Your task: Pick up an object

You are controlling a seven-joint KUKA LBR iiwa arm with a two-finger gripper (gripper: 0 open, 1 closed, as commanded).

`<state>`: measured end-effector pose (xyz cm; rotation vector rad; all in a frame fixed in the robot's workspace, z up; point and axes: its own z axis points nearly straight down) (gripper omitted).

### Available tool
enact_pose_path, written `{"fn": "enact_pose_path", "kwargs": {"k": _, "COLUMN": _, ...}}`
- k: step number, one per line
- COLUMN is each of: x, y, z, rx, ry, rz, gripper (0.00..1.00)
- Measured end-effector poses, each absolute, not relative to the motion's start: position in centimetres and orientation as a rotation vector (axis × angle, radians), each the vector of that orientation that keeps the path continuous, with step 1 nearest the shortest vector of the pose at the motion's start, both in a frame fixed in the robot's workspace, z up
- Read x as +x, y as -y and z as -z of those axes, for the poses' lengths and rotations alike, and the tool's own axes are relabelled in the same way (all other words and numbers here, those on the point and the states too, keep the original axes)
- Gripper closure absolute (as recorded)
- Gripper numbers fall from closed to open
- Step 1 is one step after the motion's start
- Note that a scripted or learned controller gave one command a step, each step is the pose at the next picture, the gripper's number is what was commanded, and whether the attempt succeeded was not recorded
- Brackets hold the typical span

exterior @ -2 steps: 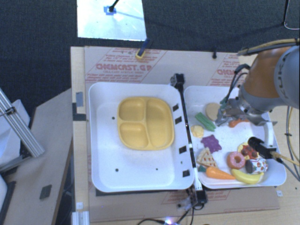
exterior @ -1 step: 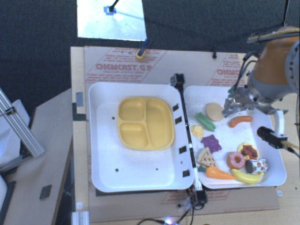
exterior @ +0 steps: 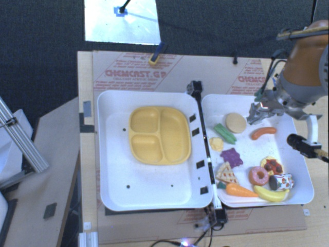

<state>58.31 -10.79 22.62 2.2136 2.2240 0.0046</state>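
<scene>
Hovering over the right bin (exterior: pixel 303 189), the hand (exterior: pixel 258 113) hangs above toy food, its grip state impossible to tell; nearest lie a sausage (exterior: pixel 263 133) and round cookie (exterior: pixel 236 122), needing a descent

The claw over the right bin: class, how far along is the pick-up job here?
Nothing looks picked yet: the toy foods, such as the sausage and round biscuit, lie on the right bin. In hand: the claw hovers between those two, with no item visibly in it. Left to do: descend, grasp and lift one.
</scene>
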Motion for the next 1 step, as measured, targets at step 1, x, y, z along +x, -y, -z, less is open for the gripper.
{"fn": "enact_pose_path", "kwargs": {"k": 1, "x": 59.54, "y": 4.59, "z": -22.56, "rx": 2.209, "ry": -2.233, "rz": -0.006, "gripper": 1.00}}
